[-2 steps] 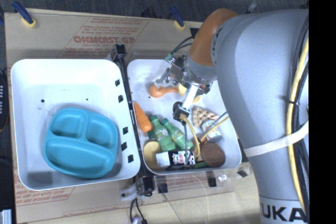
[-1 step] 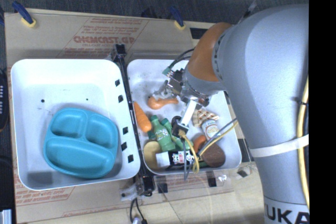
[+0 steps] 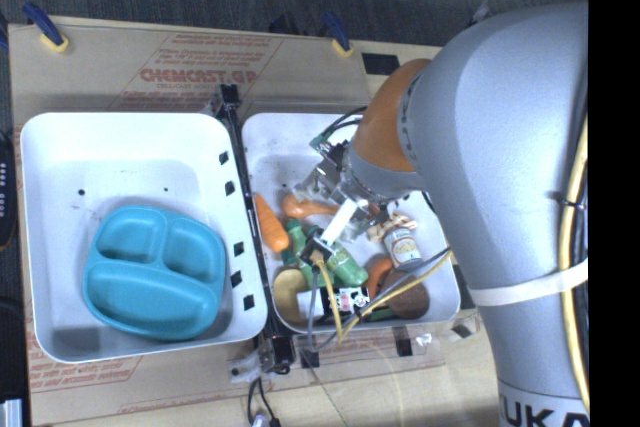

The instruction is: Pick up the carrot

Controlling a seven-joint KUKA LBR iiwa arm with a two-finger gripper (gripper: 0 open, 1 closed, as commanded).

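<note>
Red print on the brown cardboard sheet (image 3: 200, 65) that covers the counter reads "CHEMCAST GP" in large outlined letters just above the left bin; smaller red lines stand over and under it, too fine to read. More of the same red print runs along the cardboard's lower left edge (again too small to make out). At the bottom right, the arm's grey base (image 3: 540, 405) bears the dark letters "UKA", the start of the word cut off. A small bottle (image 3: 403, 246) in the right bin carries a label whose writing cannot be read.
</note>
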